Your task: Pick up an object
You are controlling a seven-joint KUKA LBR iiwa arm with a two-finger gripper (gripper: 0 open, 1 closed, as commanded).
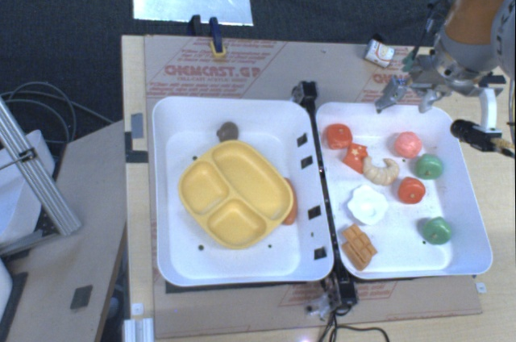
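Observation:
My gripper [409,97] hangs open over the far edge of the right bin [468,248], with nothing between its fingers. Below it in that bin lie a red tomato [338,135], a small red piece with a star [355,157], a pale croissant [381,169], a pink ball [408,144], a green apple [429,166], a red-orange fruit [411,190], a white cup shape [368,206], a second green fruit [437,230] and a brown waffle [358,245].
The left bin [177,252] holds a yellow divided plate [234,193], a small grey-brown object [227,131] behind it and an orange thing [290,203] half under its right edge. A small white item [379,52] lies on the bench behind the right bin.

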